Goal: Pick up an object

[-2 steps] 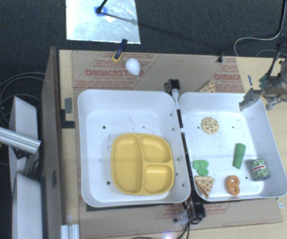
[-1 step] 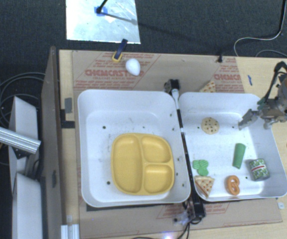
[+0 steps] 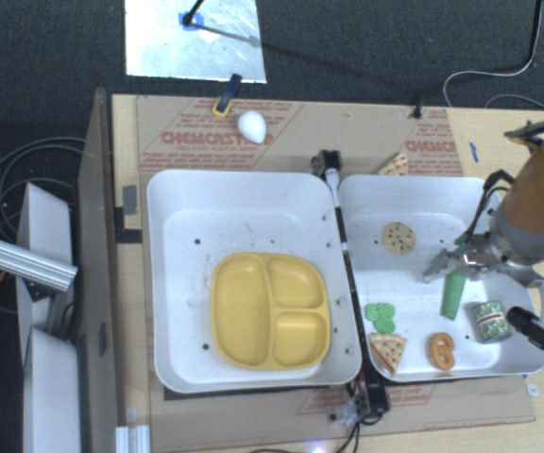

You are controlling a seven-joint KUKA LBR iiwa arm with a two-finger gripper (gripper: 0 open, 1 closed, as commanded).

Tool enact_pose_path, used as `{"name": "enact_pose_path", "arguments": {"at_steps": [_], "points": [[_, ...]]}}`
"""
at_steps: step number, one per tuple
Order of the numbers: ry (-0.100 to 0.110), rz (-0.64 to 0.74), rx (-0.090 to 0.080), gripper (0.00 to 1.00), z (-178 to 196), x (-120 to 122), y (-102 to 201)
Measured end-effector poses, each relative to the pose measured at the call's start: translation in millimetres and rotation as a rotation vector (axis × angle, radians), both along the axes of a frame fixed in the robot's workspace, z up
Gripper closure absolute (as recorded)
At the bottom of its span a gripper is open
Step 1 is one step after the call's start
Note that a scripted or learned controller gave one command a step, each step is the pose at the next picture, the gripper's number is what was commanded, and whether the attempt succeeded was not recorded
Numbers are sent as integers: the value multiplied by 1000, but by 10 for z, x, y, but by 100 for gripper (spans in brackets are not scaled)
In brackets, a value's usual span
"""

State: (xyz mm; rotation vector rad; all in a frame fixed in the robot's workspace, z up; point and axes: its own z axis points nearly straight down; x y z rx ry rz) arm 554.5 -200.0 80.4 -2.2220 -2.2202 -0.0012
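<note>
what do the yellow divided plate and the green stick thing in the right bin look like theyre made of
Yellow divided plate: likely moulded plastic, matte to slightly satin, judging by its uniform colour, rounded compartment ridges and soft sheen. Green stick: probably plastic or foam toy food, matte, with flat even colour and no glare; too small to tell which. It stands just below the pincer.

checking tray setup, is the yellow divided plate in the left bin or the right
Left bin: the yellow divided plate lies flat inside its walls.
</note>
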Motion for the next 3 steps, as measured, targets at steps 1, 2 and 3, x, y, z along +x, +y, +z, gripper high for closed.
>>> {"name": "enact_pose_path", "arguments": {"at_steps": [1,2,3], "points": [[-4,3,-2,100,150,21,-7],[-1,7,0,100,38,-135,513],[-12,13,1,100,1104,-4,1250]]}}
